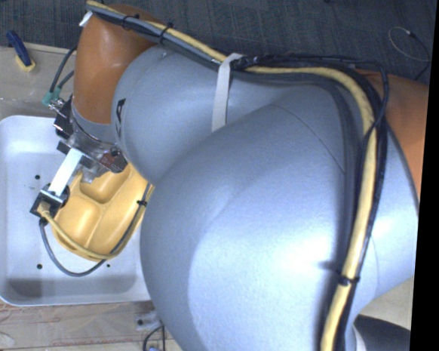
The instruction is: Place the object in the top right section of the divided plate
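White bin (pixel 12 257) on the wooden tabletop (pixel 57 322) holds a yellow divided plate (pixel 99 218); dark carpet (pixel 217 8) lies beyond. I cannot tell the end effector's (pixel 93 167) grip.

One yellow divided plate (pixel 95 216), one white bin (pixel 10 257), one small blue object (pixel 18 46), one grey arm (pixel 277 213).

The grey arm (pixel 277 213) covered the centre and right of the bench, and no passage was open there. Its wrist, below the orange band (pixel 100 63), stood over the far right part of the left bin (pixel 10 192). A yellow divided plate (pixel 99 218) took up that bin's right side, with its right edge under the arm. Bare floor lay open along the bin's left wall, near edge and near-left corner. A small blue item (pixel 19 49) lay at the bench's far-left corner, outside the bin.
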You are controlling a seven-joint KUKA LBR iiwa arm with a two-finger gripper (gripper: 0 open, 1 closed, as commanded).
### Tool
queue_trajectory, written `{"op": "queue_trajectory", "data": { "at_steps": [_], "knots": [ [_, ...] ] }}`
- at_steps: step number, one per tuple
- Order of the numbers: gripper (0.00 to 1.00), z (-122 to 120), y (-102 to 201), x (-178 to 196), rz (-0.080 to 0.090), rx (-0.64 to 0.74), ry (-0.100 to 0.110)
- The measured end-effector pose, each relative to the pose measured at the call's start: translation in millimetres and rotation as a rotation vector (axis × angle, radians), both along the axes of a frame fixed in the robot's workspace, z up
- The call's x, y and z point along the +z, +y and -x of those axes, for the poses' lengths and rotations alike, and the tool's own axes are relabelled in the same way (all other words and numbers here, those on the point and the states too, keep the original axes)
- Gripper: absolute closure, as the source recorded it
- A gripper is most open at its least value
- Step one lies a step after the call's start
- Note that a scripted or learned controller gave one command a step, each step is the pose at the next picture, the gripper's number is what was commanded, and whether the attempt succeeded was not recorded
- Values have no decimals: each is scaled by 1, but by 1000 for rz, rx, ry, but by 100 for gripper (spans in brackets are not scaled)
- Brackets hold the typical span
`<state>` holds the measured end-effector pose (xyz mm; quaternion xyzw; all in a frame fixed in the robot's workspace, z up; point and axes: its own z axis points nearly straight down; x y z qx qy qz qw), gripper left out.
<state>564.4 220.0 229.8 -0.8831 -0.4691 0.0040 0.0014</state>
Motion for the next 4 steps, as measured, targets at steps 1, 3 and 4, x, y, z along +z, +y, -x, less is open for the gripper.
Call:
{"op": "queue_trajectory", "data": {
  "at_steps": [1,3,4],
  "knots": [
    [100,-3,-17,-65,-10,-369,-20],
    [100,-45,-80,-100,-22,213,-17],
    [100,-34,-22,-108,-6,234,-2]
  ]
}}
